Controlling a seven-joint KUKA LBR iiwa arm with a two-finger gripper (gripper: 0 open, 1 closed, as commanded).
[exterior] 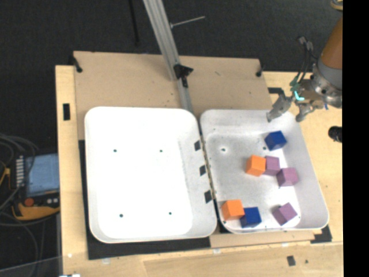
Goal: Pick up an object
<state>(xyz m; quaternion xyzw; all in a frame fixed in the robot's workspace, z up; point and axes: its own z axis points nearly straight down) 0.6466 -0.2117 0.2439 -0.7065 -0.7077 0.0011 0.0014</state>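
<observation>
My gripper (288, 111) hangs over the far right corner of the right bin (230, 131), its two fingers spread open with nothing between them. A blue cube (275, 140) lies just below and left of it. Near the bin's middle sit an orange cube (256, 165) and two purple cubes (272, 164) (287, 176) close together. Along the near edge lie another orange cube (233, 209), a second blue cube (251, 217) touching it, and a purple cube (284, 213).
The left bin (141, 172) lies beside the right one, with black clips at the seam between them. A slanted metal pole (164, 39) rises behind the bins. Cables and a small device (34, 180) sit off the bench's left side.
</observation>
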